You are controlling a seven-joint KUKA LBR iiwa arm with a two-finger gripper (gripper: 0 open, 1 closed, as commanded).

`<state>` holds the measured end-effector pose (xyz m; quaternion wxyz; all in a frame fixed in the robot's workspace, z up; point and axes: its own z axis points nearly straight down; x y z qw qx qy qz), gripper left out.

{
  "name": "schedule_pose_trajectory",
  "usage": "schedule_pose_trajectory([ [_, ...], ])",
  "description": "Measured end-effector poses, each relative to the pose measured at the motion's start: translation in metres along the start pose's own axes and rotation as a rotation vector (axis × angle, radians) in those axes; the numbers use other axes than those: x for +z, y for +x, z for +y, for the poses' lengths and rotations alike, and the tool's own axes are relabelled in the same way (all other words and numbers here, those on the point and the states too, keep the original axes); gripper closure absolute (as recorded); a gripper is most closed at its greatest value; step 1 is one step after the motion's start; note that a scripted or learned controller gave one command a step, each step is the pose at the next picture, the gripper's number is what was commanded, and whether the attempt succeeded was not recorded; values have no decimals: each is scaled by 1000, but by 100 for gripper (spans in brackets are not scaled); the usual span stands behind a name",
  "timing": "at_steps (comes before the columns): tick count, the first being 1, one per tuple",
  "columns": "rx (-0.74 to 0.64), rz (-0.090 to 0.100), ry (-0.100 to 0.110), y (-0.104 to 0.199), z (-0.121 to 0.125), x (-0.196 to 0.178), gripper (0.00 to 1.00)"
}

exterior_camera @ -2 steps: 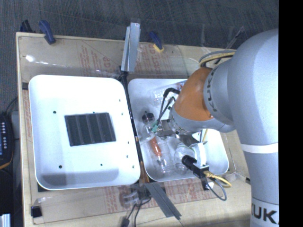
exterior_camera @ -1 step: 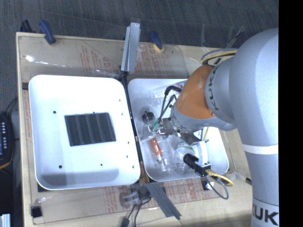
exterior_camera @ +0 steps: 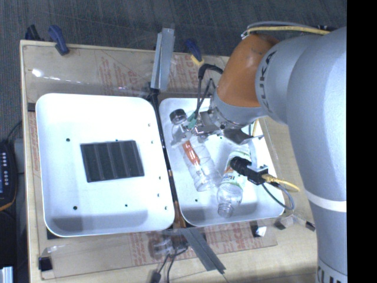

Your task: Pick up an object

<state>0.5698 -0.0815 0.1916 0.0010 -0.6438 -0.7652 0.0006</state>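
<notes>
Step in hand: approach, by my reckoning. My tool (exterior_camera: 198,124) is down at the far end of the right bin (exterior_camera: 194,218), over the neck end of a bottle. Nothing reads as lifted.
Tool state: I cannot tell whether it is wide or narrow; my wrist and bracket cover it from this angle. No object is visibly held.
Nearest target: bottle with the orange label (exterior_camera: 197,158). It is clear plastic, lying on its side and running aslant down the bin, with its dark cap end just beside my tool.
Other target: second bottle (exterior_camera: 230,194), also clear and lying down, near the bin's near wall and close to the first bottle's base.
Next move calls for: settling squarely across the neck or body before closing. Round clear plastic looks likely to roll or slip, so I judge a centred grip matters.
Count, bins: two, side by side on the bench (exterior_camera: 88,69).
Count, bottles: two, both in the right bin.
Count, left bin (exterior_camera: 59,122): one dark ribbed slab (exterior_camera: 112,161), flat in the middle, well apart from my tool.
</notes>
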Motion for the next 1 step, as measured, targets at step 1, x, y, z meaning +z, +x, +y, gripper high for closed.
schedule_pose_trajectory([
  [1, -8, 0, 2, 1, 1, -9, 100],
])
